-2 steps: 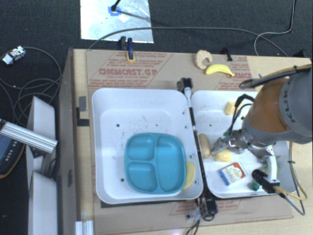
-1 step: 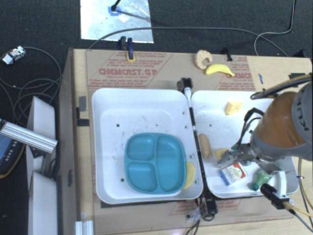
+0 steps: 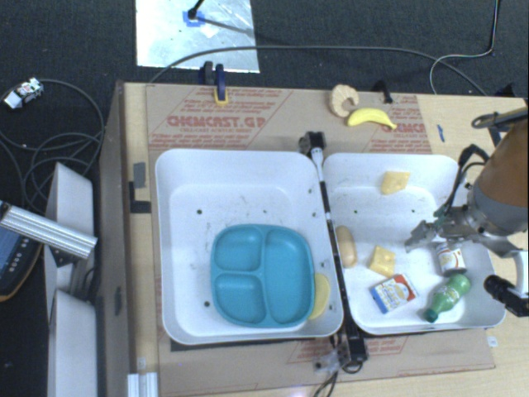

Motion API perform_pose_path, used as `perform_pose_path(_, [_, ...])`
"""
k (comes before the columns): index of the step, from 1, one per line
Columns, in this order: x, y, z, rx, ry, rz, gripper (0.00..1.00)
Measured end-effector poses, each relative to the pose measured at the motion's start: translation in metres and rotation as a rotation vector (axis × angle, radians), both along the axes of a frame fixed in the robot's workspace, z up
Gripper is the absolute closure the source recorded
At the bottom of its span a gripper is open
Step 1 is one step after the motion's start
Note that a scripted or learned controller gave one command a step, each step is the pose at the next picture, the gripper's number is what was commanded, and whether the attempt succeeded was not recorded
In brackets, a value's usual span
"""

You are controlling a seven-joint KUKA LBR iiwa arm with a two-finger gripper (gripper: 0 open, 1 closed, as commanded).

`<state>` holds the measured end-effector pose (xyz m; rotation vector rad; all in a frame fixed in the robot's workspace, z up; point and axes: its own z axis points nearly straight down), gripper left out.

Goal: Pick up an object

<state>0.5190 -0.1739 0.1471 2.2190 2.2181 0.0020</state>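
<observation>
Where arm enters right bin (image 3: 364, 317), gripper (image 3: 431, 231) hangs over floor; jaw state unclear; green bottle (image 3: 447, 298) near

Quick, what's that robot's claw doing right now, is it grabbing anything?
Gripper: over the right bin, beside a small jar; whether it is open, shut or holding anything cannot be told.

The floor (image 3: 347, 15) is dark, like carpet. A shiny silver sheet (image 3: 195, 21) lies flat on it near the top. Thin cables (image 3: 50, 147) curl over the floor at the left (beside grey metal bars (image 3: 50, 230)). The brown bench (image 3: 248, 118) has red letters on it.
</observation>
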Motion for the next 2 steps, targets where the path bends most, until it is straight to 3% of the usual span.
perform_pose_path(1, [0.001, 0.059, 0.016, 0.002, 0.001, 0.003, 0.0])
perform_pose_path(2, [0.014, 0.067, -0.063, 0.002, 0.002, 0.003, 0.0])
